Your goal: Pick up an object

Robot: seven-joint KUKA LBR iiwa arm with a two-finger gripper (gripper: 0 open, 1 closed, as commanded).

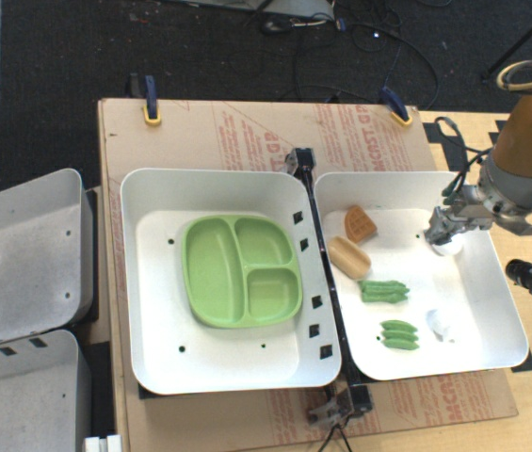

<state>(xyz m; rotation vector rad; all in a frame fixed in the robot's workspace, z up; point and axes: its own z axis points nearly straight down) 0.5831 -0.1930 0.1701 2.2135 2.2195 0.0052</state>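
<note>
Left bin [153, 281]: white; holds light green 3-compartment tray [243, 271]. Right bin [491, 309]: white. At its 11 o'clock, orange-brown waffle-patterned piece [360, 223]; just below, tan bread roll [349, 257]. Near centre, dark green pea pod [383, 292]; at 6 o'clock, second green pod [398, 334], brighter. At 5 o'clock, small white object [439, 326]. Arm [526, 149]: grey with orange band. Bench board [275, 130]: tan with red lettering. Clamps [152, 102]: blue and yellow.

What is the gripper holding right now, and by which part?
Cannot be told. The gripper sits low over the right bin, apart from the food pieces, and nothing is visible between its fingers.
</note>
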